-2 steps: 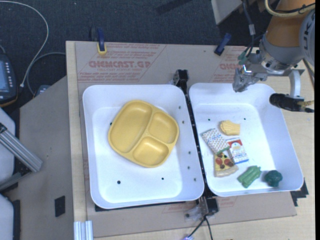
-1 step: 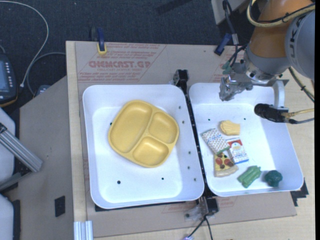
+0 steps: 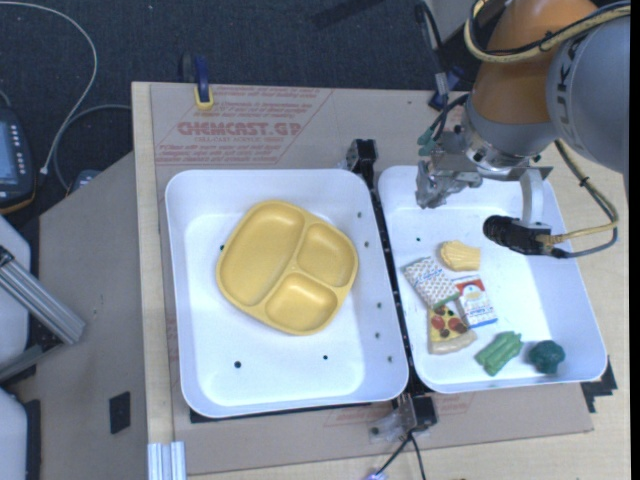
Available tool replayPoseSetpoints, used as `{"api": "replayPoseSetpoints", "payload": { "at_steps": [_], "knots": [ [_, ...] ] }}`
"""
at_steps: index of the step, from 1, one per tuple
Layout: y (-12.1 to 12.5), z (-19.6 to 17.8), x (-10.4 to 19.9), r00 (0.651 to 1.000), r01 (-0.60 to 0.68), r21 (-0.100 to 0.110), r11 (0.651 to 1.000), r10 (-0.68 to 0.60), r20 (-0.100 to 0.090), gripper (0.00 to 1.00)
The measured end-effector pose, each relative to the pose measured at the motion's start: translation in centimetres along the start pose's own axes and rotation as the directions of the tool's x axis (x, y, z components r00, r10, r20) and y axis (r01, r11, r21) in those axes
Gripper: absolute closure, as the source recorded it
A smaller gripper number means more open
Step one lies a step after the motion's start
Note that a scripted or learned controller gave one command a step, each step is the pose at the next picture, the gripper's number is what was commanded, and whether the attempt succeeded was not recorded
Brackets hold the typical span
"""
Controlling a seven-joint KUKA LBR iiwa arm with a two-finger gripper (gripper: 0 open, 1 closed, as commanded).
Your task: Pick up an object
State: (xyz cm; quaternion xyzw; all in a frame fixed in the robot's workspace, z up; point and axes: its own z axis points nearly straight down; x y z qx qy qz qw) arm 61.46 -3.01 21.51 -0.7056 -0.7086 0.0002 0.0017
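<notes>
The tool (image 3: 437, 190) hangs at twelve o'clock over the right bin (image 3: 570, 298); whether it is clenched, I cannot tell; small toy foods cluster toward six o'clock; the yellow corn (image 3: 459, 256) looks light, stiff, best pinched across its middle.

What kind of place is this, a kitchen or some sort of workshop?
Probably a robotics lab bench, not a kitchen: a robot arm reaches over two white bins, the food pieces look like toys, and cables trail across the dark floor.
</notes>
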Motion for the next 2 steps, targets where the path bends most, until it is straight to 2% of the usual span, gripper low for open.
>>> {"api": "replayPoseSetpoints", "payload": {
  "at_steps": [1,2],
  "knots": [
    [-3.0,-0.6,5.4,1.000,0.001,0.001,1.000,-0.001,0.000,1.00],
    [-5.3,0.3,10.3,1.000,0.001,0.002,1.000,-0.001,0.000,1.00]
  ]
}}
